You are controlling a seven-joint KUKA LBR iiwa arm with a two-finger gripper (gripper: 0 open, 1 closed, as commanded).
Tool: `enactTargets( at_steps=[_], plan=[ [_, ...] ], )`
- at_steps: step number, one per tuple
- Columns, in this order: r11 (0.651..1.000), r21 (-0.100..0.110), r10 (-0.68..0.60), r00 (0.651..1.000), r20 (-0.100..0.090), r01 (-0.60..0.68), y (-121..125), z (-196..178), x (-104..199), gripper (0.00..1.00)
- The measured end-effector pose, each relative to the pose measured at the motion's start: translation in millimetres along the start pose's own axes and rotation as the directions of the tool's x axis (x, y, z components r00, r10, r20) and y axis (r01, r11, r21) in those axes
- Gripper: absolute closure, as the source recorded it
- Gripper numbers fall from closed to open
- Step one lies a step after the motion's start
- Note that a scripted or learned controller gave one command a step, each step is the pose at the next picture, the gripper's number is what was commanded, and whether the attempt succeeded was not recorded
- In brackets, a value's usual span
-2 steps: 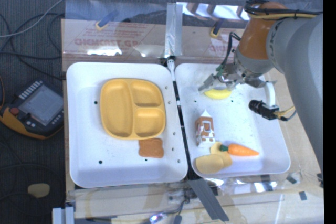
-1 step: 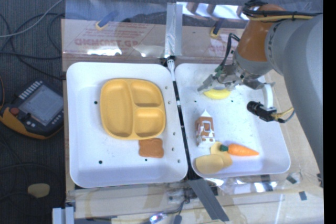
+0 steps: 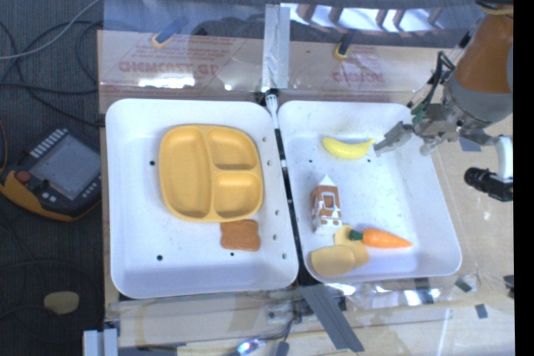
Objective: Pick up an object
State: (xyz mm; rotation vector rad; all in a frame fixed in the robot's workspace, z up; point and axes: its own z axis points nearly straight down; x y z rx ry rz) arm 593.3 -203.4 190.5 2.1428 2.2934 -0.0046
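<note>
Fingers: we see them over the right bin, just right of the banana; we cannot tell how far they are parted, and nothing shows between them.
Right bin: banana, small carton, carrot, pale yellow piece.
Left bin: yellow divided plate, toast-like piece.
Writing: red print on the clear sheet, unreadable to us.

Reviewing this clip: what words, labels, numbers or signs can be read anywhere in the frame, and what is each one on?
No text here can be read with confidence.
Red print on the clear panel behind the left bin: blurred and seemingly reversed, unreadable.
Red print on the clear panel behind the right bin: likewise unreadable.
Small carton in the right bin: brown and white pattern, no legible lettering.
Handheld pendant screen: too blurred to read.
</note>
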Motion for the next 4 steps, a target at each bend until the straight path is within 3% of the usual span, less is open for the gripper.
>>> enactTargets(
  at_steps=[1, 2, 3, 4],
  plan=[
    [0.973, 0.003, 0.231, 0.973, -0.002, -0.231, 79, 42, 54, 0.00],
    [0.995, -0.004, 0.098, 0.995, 0.001, -0.098, 82, 103, 68, 0.00],
    [0.995, -0.006, 0.095, 0.995, 0.005, -0.095, 82, 92, 68, 1.00],
    [1.000, -0.001, 0.021, 1.000, -0.003, -0.021, 84, -39, 122, 1.00]
  ],
)
